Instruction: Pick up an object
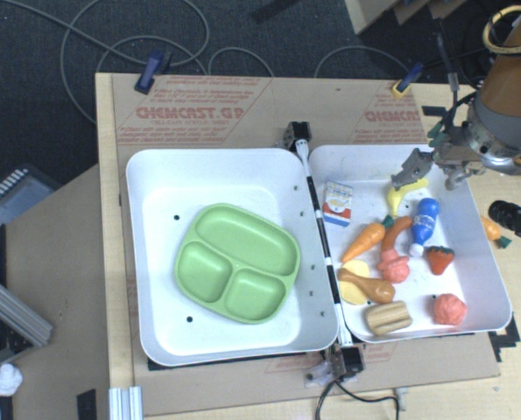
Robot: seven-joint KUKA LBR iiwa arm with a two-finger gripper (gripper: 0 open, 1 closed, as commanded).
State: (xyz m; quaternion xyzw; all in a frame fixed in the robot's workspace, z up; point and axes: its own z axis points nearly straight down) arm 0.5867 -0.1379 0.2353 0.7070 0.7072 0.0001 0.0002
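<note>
in the camera view we see two white bins side by side. the left bin [146,234] has a green tray with three parts [235,262] in it. the right bin [488,269] has toy food: a carrot [363,241], a banana [400,196], a blue bottle [425,220], a strawberry [439,259], a bread roll [388,317], a chicken leg [369,286] and a little carton [337,204]. the gripper [435,171] hangs over the far part of the right bin, just above the banana. its fingers are spread wide and hold nothing.
</note>
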